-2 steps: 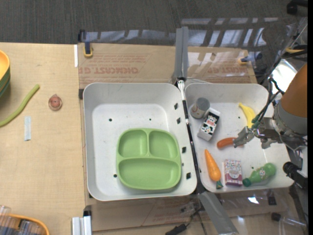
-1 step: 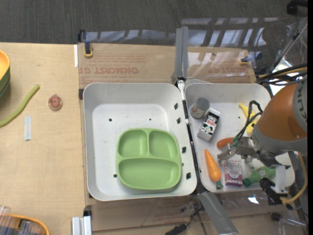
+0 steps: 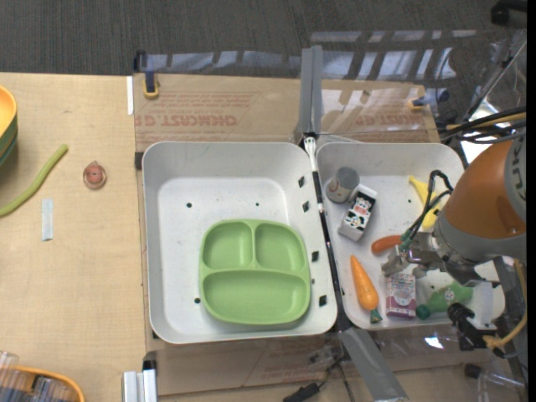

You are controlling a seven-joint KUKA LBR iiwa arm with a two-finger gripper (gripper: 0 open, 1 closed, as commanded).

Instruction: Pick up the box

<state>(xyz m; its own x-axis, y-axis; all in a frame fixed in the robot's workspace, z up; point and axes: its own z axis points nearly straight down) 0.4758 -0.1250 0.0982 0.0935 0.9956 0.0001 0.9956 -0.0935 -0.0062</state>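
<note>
Tan bench top fills the left, where a green bean-like strip (image 3: 35, 182), a small pink knob (image 3: 95, 175) and the edge of a yellow bowl (image 3: 7, 132) lie well apart from the work area. Next comes the left bin (image 3: 159, 224), sitting on flattened cardboard (image 3: 218, 115); a green divided plate (image 3: 254, 271) rests flat near its front, probably parked there as a drop target. Across the shared rim, the right bin (image 3: 368, 151) holds the clutter: a grey cup (image 3: 342, 182) near the back, and the box (image 3: 358, 213), a small white carton with a black-and-white cow print, lying tilted just beside the cup. An orange carrot (image 3: 363, 281) lies toward the front, a pink packet (image 3: 401, 295) beside it, a yellow piece (image 3: 425, 198) further back. The gripper (image 3: 405, 258) hangs low over the packet, near the carrot and apart from the box; whether it is apart or together I cannot tell. Reaching the box likely means shifting back and left.
</note>
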